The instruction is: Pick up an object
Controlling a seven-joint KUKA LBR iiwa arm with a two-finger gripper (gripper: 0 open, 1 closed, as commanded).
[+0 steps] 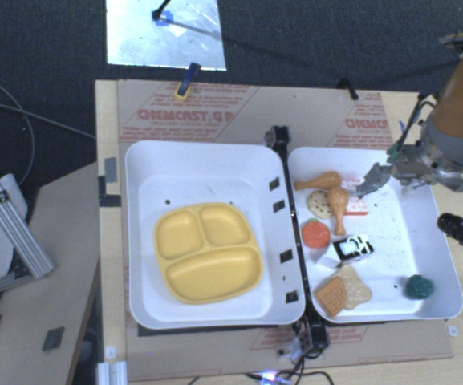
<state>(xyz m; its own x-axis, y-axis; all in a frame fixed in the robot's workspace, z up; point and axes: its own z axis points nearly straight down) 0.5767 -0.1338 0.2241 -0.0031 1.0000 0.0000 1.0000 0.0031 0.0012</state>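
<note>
In right bin (432, 215) | tool (367, 185) low, grip state can't tell | drumstick (339, 207) just left of tip, toast (342, 291) further below | step: approach | next: descend onto drumstick, close.

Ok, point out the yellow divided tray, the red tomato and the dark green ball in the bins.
yellow divided tray (207, 253): camera view, on the ridge between its compartments.
red tomato (315, 235): camera view, middle of its top.
dark green ball (418, 286): camera view, centre of the ball.

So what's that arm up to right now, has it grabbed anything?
Pincer low over right bin, nothing seen in it. Nearest: drumsticks. Cookie and tomato crowd close.
</note>
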